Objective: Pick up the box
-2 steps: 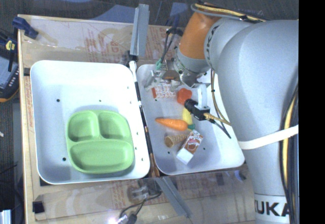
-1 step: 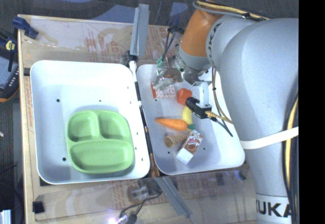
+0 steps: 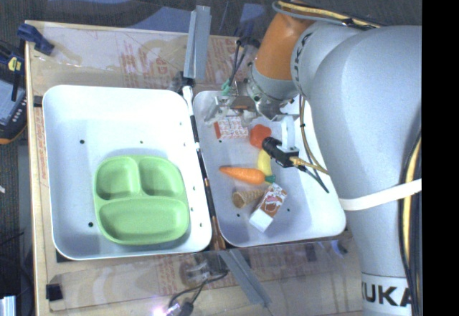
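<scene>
A small flat box [image 3: 232, 129] with red and white print lies in the far left part of the right bin [image 3: 323, 218]. My gripper [image 3: 231, 105] hangs right over its far edge, at the bin's back left corner, with the orange-banded wrist [image 3: 281, 46] above it. I cannot tell whether it touches the box. A brown and white carton [image 3: 268, 207] lies tilted near the bin's front.
In the right bin are also a red piece [image 3: 259, 135], a yellow piece [image 3: 265, 162], a carrot [image 3: 244, 175] and a brown cone [image 3: 246, 198]. The left bin [image 3: 64, 114] holds a green divided plate [image 3: 141, 200]. The grey arm [image 3: 358, 128] covers the right bin's right side.
</scene>
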You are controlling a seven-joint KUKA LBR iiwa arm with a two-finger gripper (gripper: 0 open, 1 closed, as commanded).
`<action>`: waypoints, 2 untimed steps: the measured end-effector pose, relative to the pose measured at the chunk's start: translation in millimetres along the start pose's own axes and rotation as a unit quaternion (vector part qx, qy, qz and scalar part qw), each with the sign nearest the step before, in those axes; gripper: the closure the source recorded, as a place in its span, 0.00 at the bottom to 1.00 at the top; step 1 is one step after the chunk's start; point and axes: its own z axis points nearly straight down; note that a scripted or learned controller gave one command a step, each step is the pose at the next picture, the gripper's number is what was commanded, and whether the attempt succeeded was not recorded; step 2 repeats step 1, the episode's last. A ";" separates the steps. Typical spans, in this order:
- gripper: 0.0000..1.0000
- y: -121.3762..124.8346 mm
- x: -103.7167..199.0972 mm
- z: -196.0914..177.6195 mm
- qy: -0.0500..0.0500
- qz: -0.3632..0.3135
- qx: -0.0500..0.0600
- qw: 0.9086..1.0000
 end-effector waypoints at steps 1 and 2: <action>0.00 -6.0 -5.3 22.5 -0.001 -0.043 0.002 0.999; 0.00 -6.0 -5.3 22.5 -0.001 -0.043 0.002 0.999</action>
